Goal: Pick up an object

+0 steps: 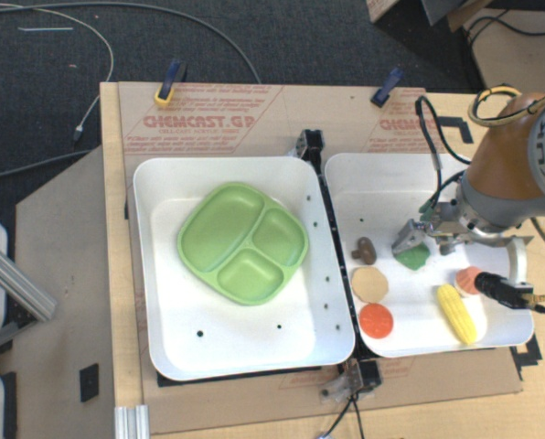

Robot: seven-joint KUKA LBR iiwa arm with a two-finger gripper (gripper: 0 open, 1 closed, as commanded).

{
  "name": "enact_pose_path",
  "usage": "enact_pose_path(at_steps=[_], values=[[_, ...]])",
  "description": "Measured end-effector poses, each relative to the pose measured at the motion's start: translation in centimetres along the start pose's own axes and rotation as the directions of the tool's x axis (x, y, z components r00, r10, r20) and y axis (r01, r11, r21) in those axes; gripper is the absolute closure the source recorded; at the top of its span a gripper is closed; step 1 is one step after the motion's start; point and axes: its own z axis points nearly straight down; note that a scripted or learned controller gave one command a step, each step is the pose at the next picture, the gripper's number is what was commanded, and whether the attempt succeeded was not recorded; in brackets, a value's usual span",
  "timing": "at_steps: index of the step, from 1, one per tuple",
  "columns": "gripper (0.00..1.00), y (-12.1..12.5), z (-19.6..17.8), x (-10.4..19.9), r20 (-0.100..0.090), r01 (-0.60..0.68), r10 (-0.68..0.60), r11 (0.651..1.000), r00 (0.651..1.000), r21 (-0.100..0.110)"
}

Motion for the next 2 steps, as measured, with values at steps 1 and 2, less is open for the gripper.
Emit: enact_pose_path(at_steps=[1,2], values=[[0.00,0.0,2.4,0.1,0.000,0.001,-0.001,1.000,1.000,0.001],[1.00,0.1,1.1,0.1,0.000,0.000,0.000,1.000,1.000,-0.003]])
